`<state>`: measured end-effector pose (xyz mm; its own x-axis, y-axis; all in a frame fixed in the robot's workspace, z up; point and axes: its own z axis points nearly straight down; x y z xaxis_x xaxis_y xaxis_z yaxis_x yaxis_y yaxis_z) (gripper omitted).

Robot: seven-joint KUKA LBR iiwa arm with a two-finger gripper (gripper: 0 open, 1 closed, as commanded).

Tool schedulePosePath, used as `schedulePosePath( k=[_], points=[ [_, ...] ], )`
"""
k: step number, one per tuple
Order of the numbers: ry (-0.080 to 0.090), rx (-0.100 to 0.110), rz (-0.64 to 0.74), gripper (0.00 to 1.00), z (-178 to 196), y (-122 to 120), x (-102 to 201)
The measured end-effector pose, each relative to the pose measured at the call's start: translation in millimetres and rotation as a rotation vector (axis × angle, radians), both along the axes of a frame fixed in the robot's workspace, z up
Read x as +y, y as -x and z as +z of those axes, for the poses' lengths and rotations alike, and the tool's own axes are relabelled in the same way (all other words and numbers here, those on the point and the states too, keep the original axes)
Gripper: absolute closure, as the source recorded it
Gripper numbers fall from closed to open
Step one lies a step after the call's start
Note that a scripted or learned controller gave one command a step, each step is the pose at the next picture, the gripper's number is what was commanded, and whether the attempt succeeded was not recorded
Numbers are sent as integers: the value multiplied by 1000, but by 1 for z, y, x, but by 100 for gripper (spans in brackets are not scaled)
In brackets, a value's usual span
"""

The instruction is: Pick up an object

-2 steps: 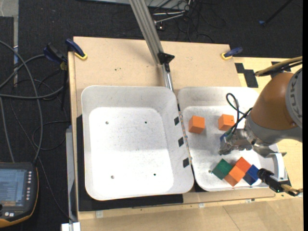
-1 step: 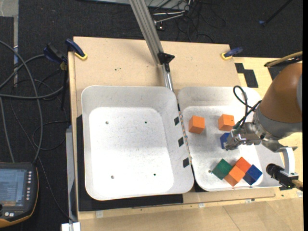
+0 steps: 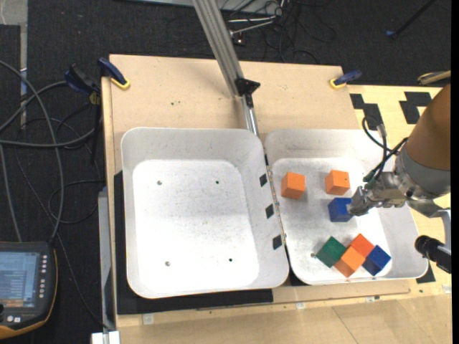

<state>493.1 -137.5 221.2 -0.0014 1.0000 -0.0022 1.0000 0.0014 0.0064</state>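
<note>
The right bin (image 3: 308, 145) holds several blocks. Two orange cubes lie near its middle, one at left (image 3: 292, 184) and one at right (image 3: 337, 181). Just below them sits a blue cube (image 3: 339, 209). My gripper (image 3: 358, 204) reaches in from the right and sits against that blue cube's right side, hiding part of it. Near the front of the bin a green block (image 3: 331, 251), an orange block (image 3: 354, 254) and a second blue block (image 3: 376, 259) lie clustered together.
The left bin (image 3: 190, 210) stands beside the right one. A metal pole (image 3: 219, 38) slants down from the top to the gap between the bins. Clamps (image 3: 115, 74) grip the wooden bench's back corners. A tablet (image 3: 25, 285) lies at the lower left.
</note>
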Motion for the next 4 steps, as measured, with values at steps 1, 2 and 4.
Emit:
schedulePosePath(
  k=[1,2,4],
  points=[
    [0,-1,2,100,53,-2,0],
    [-3,3,7,100,57,-28,45],
    [-3,4,7,100,47,-86,150]
  ],
)
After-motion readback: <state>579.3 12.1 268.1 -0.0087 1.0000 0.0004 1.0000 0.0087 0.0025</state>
